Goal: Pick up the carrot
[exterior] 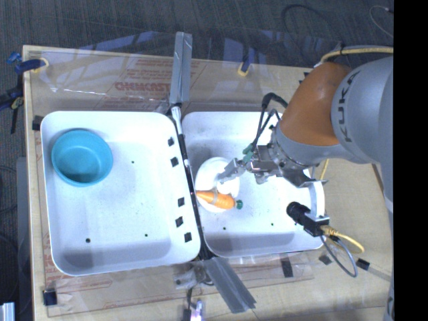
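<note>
the carrot (217,198) is seen lying crosswise on a white plate (208,171) just below the gripper (229,172), whose finger state cannot be told.

Readable markings on the bench and arm

Red print reading "CHEMCAST" repeats across the clear plastic sheet (127,85) behind the bins, most of it too faint to read. Dark letters "KU" stand on the grey robot arm (364,119) beside its orange band.

The arm (348,112) covers the right bin's (227,246) far right corner; the claw's (231,172) finger spacing is indistinct.
</note>
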{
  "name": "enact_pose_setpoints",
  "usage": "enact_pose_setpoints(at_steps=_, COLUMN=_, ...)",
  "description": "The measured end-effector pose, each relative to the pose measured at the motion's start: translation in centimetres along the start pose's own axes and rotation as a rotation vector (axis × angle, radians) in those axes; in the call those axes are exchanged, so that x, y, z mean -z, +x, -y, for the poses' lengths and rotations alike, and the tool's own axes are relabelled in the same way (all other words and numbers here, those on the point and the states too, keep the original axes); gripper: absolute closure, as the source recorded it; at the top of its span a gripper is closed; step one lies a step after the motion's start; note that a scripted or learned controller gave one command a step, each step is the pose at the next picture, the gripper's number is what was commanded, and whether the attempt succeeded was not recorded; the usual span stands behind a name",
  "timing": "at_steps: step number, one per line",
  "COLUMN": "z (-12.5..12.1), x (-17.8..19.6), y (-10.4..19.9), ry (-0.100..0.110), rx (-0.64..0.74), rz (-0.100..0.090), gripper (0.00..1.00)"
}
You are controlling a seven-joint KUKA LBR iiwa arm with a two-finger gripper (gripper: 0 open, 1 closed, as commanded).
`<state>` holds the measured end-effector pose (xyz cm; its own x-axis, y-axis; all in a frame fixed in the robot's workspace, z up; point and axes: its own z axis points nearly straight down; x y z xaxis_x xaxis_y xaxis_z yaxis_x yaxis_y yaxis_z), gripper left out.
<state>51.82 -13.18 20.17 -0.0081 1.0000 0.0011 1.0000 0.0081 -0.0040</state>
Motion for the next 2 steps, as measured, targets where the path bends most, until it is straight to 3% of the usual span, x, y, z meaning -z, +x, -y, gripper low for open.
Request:
enact_pose_setpoints(at_steps=1, z=0.5, x=-9.1, y=1.2, ry=-0.025, rx=-0.054, rz=0.008, gripper=0.0)
enact_pose_setpoints(at_steps=2, z=1.1, x=-9.4, y=-0.7, ry=-0.04, rx=0.178, rz=0.005, gripper=0.0)
